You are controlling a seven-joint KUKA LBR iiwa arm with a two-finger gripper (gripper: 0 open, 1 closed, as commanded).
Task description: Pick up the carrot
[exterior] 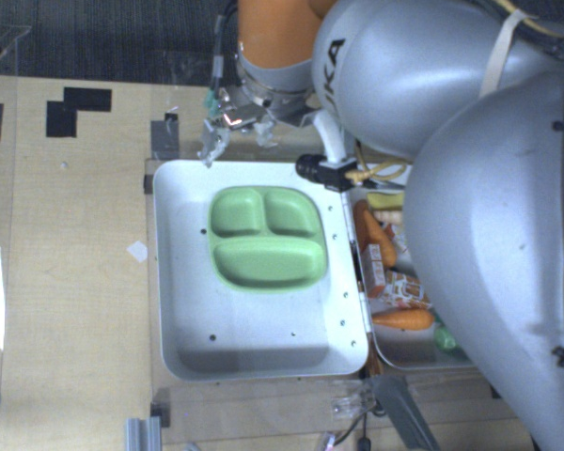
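An orange carrot [402,320] lies in the right bin [395,350], near its front edge, and the grey arm hides part of it. My gripper [237,141] hangs above the far left corner of the left bin [183,280], well away from the carrot. Its two fingers stand apart, one finger [210,148] at the bin's rim, and there is nothing between them.
A green divided plate [268,236] sits in the middle of the left bin. In the right bin lie a longer orange-red piece [374,235], a printed packet [395,285] and a green item [444,339]. The arm covers most of that bin.
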